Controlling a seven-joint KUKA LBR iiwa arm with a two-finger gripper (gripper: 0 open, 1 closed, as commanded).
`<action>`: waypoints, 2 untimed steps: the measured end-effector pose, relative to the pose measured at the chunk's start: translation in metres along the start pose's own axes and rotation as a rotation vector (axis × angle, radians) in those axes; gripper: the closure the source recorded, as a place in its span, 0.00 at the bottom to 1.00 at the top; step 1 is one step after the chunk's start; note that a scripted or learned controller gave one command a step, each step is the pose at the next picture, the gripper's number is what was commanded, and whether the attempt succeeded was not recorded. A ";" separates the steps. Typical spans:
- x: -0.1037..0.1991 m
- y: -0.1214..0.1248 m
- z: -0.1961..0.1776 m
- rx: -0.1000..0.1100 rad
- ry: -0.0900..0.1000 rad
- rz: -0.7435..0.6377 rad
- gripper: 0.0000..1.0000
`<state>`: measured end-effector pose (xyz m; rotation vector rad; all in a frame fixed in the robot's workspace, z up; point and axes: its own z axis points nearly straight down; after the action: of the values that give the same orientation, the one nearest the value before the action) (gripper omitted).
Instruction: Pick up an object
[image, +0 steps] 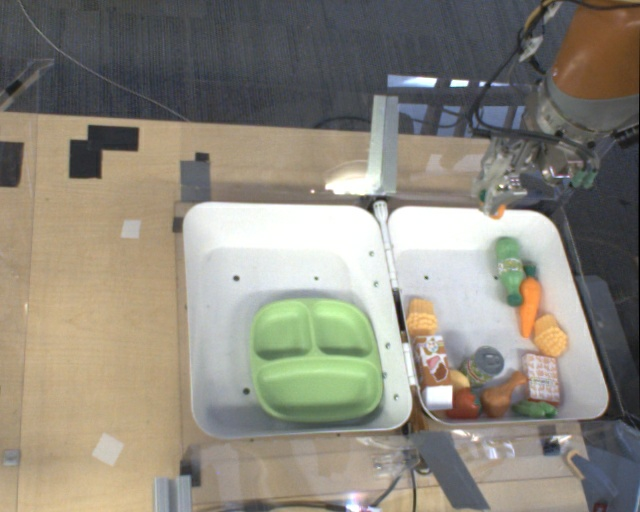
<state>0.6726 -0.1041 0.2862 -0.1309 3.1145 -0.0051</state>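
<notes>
Toys (490, 385) below; pincer (497, 196) hangs over right bin's (450, 250) far rim.

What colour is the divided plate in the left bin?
Light green divided plate, seen in the camera view.

pale wooden bench (90, 330), dark carpet (250, 60)

The arm (590, 60) has an orange band above a grey wrist. Black cables loop beside it. The gripper (497, 195) is metallic grey.
</notes>
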 end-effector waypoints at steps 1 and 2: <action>0.062 0.014 0.015 -0.005 0.014 -0.162 1.00; 0.008 0.005 -0.014 -0.003 0.012 0.011 1.00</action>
<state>0.6640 -0.0995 0.2997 -0.1137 3.1269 -0.0008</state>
